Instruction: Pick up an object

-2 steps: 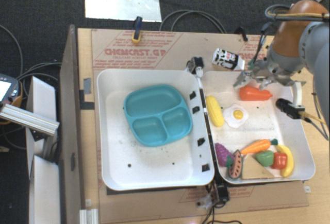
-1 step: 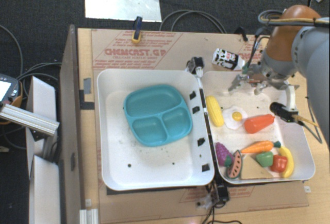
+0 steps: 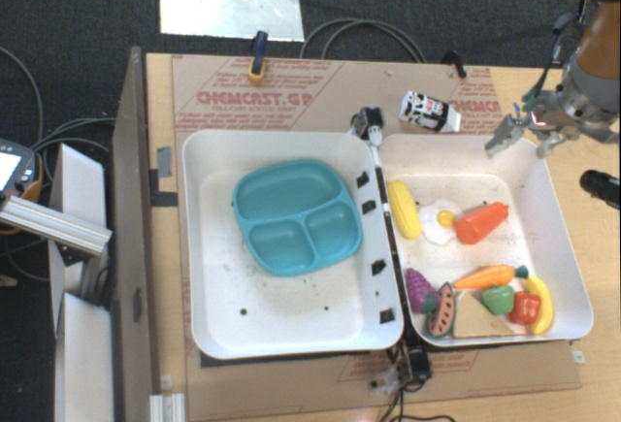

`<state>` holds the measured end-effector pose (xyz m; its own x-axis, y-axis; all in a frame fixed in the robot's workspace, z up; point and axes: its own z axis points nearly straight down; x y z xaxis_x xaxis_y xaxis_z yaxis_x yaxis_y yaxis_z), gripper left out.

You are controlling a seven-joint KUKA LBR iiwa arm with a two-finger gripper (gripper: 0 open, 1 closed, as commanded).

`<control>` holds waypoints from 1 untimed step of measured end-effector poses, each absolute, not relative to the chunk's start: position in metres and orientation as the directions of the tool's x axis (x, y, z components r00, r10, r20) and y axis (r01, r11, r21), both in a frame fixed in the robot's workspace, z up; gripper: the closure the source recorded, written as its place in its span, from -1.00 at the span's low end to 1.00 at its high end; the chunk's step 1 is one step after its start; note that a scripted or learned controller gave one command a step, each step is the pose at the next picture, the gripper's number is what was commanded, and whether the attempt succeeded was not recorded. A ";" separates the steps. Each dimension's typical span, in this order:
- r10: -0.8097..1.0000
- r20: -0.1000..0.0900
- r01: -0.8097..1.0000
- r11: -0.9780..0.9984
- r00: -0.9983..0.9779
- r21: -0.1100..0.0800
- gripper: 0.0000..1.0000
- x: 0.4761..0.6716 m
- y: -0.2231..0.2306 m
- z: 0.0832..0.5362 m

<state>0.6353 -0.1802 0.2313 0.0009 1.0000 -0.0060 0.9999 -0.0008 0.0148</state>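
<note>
The right bin (image 3: 563, 245) holds several toy foods: a yellow corn cob (image 3: 403, 209), a fried egg (image 3: 441, 222), an orange-red bottle-shaped piece (image 3: 481, 221), a carrot (image 3: 485, 276), purple grapes (image 3: 418, 289), a watermelon slice (image 3: 442, 309), a green and red pepper (image 3: 505, 300) and a banana (image 3: 542, 304). My gripper (image 3: 523, 135) hangs over the far right corner of this bin, above its back rim. Its two fingers are spread apart and open, with nothing between them. It is well clear of the food.
The left bin (image 3: 218, 313) holds a teal divided plate (image 3: 296, 216). A small black-and-white carton (image 3: 430, 112) lies on the bench behind the bins. Black clips line the divider (image 3: 376, 216) between the bins. Cables run along the back of the bench.
</note>
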 end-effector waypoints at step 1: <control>1.000 0.001 1.000 -0.002 0.002 0.001 -1.00 0.603 -0.191 0.081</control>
